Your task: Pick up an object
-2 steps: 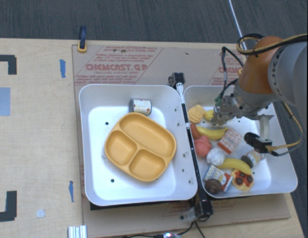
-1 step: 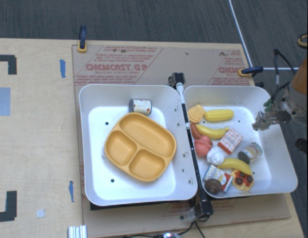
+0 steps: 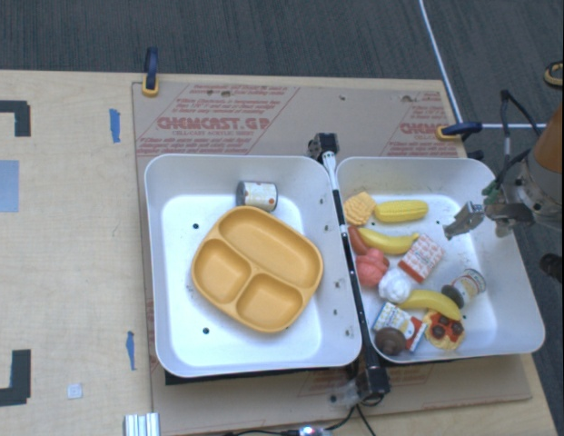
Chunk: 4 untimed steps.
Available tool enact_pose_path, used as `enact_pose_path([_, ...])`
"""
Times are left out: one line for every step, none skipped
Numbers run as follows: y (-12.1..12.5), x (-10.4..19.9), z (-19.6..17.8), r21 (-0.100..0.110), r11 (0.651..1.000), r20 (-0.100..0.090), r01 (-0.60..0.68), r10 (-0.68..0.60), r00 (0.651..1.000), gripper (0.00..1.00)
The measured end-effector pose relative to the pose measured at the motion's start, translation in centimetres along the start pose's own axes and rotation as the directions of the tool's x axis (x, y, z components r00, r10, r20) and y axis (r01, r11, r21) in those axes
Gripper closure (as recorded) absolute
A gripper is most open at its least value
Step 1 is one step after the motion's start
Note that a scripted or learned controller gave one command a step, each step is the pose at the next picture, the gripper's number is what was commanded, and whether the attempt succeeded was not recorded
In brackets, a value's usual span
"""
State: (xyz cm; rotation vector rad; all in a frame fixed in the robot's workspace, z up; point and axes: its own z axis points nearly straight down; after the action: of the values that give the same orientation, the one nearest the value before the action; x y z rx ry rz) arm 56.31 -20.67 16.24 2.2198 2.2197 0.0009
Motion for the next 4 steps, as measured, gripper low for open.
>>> enact_pose_path([0.8,5.3,7.7,-0.002,1.0,-0.001,0.002,-0.002,1.0,0.0])
enact_pose_path([0.9,5.2,6.5,-0.006,1.0,0.001,0.0,0.0,1.0,1.0])
enact_pose_path([-3.7,-0.6,-2.1,0.0,1.0,0.0,0.0,0.0,1.0,1.0])
enact_pose_path([-3.7,-0.6,-2.1,0.0,1.0,0.0,0.0,0.0,1.0,0.0])
